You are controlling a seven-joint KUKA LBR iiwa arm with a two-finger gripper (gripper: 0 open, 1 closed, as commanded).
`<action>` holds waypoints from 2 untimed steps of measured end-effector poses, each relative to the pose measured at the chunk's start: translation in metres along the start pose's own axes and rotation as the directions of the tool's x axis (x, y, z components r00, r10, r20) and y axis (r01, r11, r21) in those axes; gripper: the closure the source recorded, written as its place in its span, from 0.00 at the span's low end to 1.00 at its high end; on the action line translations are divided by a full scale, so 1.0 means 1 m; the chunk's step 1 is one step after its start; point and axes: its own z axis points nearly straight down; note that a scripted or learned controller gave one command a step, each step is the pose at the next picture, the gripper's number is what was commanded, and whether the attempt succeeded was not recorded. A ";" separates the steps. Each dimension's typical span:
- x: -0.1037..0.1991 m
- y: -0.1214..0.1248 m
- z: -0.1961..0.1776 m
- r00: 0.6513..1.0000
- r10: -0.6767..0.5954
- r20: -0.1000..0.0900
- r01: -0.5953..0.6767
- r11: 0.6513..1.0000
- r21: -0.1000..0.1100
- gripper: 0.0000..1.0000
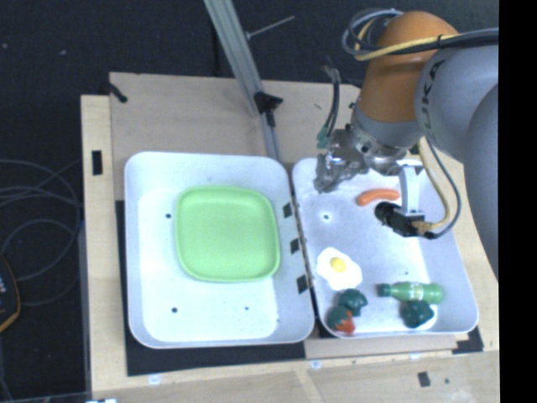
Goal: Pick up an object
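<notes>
My gripper (329, 177) hangs over the far left corner of the right bin (453, 263), below the orange wrist band. Nothing shows between its fingers. An orange sausage (377, 196) lies just to its right on the bin floor. Nearer the front are a fried egg (338, 268), a green bottle (411, 291), a dark green broccoli piece (417, 313) and a green and red vegetable (345, 308). These lie well apart from the gripper.
The left bin (151, 225) holds a light green square plate (227, 233). A grey metal pole (239, 53) slants from the top down to the bins' far edge. A black cable clip (401, 219) hangs by the arm over the right bin.
</notes>
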 end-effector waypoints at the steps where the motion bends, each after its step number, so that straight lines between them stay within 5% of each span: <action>1: 0.052 -0.023 -0.009 1.000 -0.001 -0.001 0.001 1.000 -0.001 1.00; 2: 0.095 -0.043 -0.009 1.000 -0.001 -0.001 0.001 1.000 0.000 1.00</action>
